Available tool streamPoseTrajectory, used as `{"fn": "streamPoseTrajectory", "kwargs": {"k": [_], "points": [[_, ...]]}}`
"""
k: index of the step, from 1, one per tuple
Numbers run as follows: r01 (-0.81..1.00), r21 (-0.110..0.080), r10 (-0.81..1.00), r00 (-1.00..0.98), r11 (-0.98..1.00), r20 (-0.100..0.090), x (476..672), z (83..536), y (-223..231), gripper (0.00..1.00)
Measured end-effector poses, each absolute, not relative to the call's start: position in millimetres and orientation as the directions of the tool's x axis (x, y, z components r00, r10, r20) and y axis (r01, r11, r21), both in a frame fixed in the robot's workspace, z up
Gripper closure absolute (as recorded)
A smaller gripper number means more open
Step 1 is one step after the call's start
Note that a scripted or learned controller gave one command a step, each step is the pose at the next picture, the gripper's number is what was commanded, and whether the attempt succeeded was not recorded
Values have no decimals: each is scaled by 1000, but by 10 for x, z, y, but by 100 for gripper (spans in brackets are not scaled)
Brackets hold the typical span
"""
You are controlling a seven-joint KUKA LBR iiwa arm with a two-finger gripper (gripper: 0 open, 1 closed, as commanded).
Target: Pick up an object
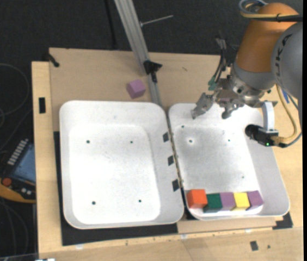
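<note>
End effector [214,107] sits over the far edge of the right bin [227,156], its two fingers [200,107] spread wide apart with nothing between them; from my seat I cannot tell whether the tips touch the bin's rim or hang just above it. Above it I see the orange band [259,34] and grey body of the arm coming in from the right.

Five cubes line the near wall of that bin, touching side by side: orange cube [197,198], green cube [214,202], purple cube [227,200], yellow cube [241,200] and a second purple cube [255,198]; all are well apart from the end effector, with the bin's bare white floor between them. The row is pressed against the near rim; the orange one lies close to the wall shared with the left bin [115,162].

A lone purple block [136,88] rests on the table [93,75] beyond the left bin, beside a slanting metal rail [134,31]; the left bin's floor gives wide open room.
</note>
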State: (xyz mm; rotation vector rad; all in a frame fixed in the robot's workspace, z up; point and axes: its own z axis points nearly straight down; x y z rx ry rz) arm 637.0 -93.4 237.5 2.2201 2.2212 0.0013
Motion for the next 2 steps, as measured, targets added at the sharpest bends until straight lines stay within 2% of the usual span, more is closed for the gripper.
{"fn": "streamPoseTrajectory", "kwargs": {"k": [1, 2], "points": [[1000, -6, 1000, 7, -8, -4, 6116, 1713, -1805, 0], [1000, -1, 1000, -2, 2, -2, 6372, 1235, -1727, 0]]}}
